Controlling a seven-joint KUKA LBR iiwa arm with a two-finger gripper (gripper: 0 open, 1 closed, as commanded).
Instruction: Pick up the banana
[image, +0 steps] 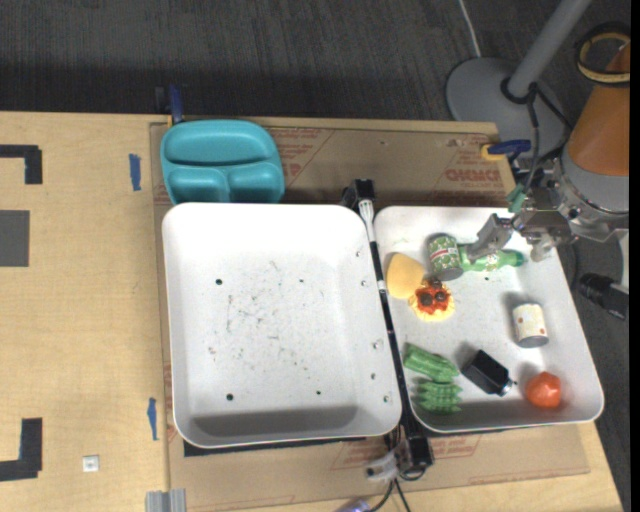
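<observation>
Tool (497, 235) with finger gap impossible to tell, poised over green can (444, 254); best shifted down-left onto yellow banana (402, 276) beyond.

The bench (80, 330) is pale wood with a sheet of brown cardboard (400, 165) laid on it, and two shallow white bins sit side by side on that sheet. The left bin (185, 300) is the larger; the right bin (585, 375) touches it at its 3 o'clock side. A teal divided tray (222, 160) lies at the left bin's 12 o'clock edge.
</observation>
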